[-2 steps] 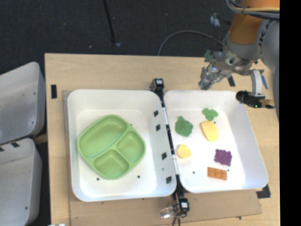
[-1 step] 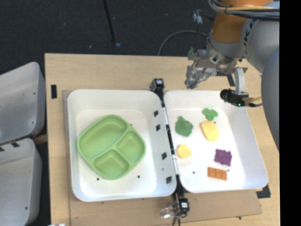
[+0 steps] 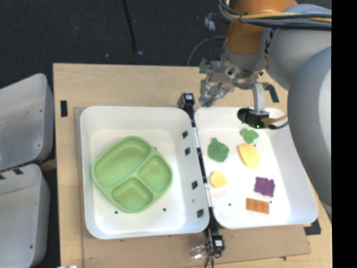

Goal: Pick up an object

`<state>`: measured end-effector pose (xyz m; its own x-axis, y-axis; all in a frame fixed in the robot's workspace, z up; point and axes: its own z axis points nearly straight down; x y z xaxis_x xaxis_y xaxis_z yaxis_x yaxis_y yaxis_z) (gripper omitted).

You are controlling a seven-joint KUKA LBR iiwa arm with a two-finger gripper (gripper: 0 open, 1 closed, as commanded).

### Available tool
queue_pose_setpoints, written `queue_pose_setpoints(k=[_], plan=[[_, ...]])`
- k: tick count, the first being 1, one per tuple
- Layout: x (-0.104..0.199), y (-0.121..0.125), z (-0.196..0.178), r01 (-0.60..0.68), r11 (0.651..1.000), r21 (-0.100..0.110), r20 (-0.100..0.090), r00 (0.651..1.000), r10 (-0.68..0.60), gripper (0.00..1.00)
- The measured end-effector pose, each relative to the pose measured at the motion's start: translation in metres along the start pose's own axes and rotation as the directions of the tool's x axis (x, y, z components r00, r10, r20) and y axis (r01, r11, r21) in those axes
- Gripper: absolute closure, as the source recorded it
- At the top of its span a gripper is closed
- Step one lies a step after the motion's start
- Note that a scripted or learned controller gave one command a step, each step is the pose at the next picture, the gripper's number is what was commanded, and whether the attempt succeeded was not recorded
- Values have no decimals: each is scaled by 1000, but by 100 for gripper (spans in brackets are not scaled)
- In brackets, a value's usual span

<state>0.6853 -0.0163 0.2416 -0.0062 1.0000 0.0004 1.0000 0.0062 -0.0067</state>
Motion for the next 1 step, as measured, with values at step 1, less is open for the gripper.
queue_pose_setpoints(k=[1], plan=[[56,-1,13,0,1000,0,1,1000,0,100]])
